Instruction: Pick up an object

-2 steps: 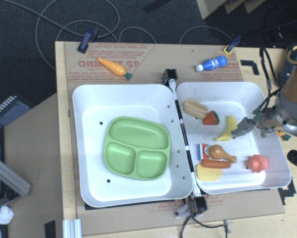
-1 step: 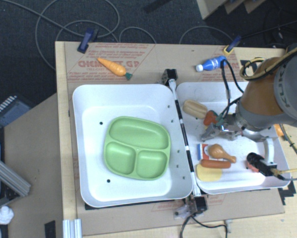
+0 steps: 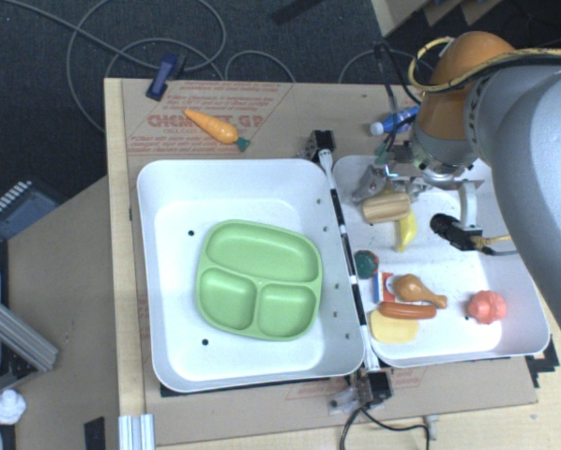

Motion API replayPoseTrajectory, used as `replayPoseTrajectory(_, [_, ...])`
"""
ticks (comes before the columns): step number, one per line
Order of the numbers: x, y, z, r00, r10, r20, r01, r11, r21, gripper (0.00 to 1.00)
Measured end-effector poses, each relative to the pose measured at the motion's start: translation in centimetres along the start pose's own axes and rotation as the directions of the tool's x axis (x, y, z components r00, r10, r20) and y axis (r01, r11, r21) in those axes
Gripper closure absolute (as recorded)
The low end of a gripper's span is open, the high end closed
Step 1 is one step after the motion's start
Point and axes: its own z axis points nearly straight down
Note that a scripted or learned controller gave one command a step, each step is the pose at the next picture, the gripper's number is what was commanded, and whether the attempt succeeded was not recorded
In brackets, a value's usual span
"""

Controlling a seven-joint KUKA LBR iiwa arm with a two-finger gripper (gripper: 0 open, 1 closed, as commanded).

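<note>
- green divided plate (image 3: 259,277) sits alone in the left bin (image 3: 159,195), nobody's touching it
- right of that plate: tan block (image 3: 386,207), yellow piece (image 3: 405,231), hot dog (image 3: 407,310), pink ball (image 3: 485,307)
- gripper (image 3: 393,178) hangs right over the tan block; can't tell how it's set
- nothing looks lifted yet, so the actual pick is pretty much all left to do

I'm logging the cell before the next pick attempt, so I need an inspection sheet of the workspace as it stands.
Surface: cardboard-covered bench bearing two white bins.
Job's things: right bin holds a tan block, yellow piece, hot dog, pink ball.
Clutter: green divided plate in the left bin; toy carrot on the bench.
Grippers: tool above the tan block.
Cables: loops on the floor.
Surroundings: dark carpet.
</note>
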Motion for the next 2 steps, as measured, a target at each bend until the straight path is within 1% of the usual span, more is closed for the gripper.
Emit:
replayPoseTrajectory(1, [-0.3, -4.4, 0.0, 1.0, 0.002, 0.001, -0.002, 1.0, -0.001, 0.0])
replayPoseTrajectory(2, [0.1, -7.2, 0.0, 1.0, 0.002, 0.001, -0.002, 1.0, -0.001, 0.0])
